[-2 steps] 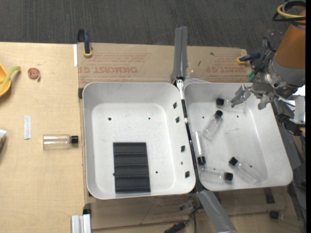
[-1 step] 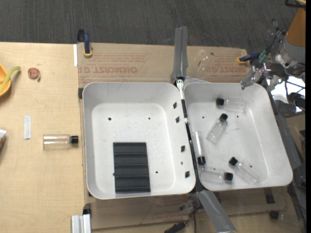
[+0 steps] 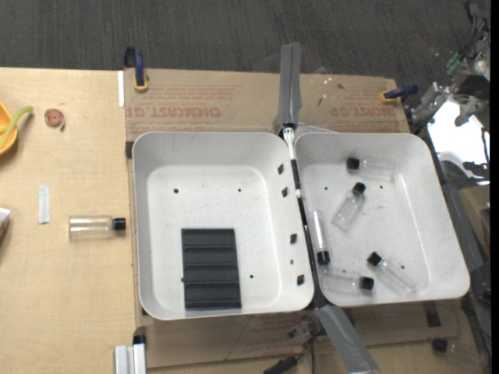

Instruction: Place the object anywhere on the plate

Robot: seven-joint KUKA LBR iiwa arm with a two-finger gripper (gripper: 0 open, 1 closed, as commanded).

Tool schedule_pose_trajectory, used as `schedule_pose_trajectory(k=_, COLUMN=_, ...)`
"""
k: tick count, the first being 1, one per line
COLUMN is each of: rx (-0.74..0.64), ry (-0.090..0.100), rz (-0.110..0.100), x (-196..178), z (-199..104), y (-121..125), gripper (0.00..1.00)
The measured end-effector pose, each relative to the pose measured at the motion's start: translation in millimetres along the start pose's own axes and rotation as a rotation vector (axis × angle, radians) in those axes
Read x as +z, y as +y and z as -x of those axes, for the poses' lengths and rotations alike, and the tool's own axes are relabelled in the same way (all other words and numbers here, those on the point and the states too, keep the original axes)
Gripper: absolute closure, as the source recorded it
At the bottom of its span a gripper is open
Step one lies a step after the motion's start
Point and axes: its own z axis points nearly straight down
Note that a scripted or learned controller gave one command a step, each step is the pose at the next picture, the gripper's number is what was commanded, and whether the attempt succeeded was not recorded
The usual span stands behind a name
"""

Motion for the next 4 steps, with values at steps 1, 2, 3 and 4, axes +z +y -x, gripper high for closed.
schedule_pose_trajectory(k=1, rx=0.107, ry=0.000, rz=-0.001, x=-115, z=2, y=-24, gripper=0.00)
schedule_pose_trajectory(k=2, rx=0.274, ry=0.000, rz=-0.002, x=-155, z=1, y=-53, gripper=0.00)
schedule_pose_trajectory(k=3, rx=0.496, ry=-0.001, rz=-0.004, x=-154, z=-23, y=-1, gripper=0.00)
schedule_pose_trajectory(k=4, rx=0.655, ry=0.000, rz=-0.005, x=-155, z=-2, y=-29, gripper=0.00)
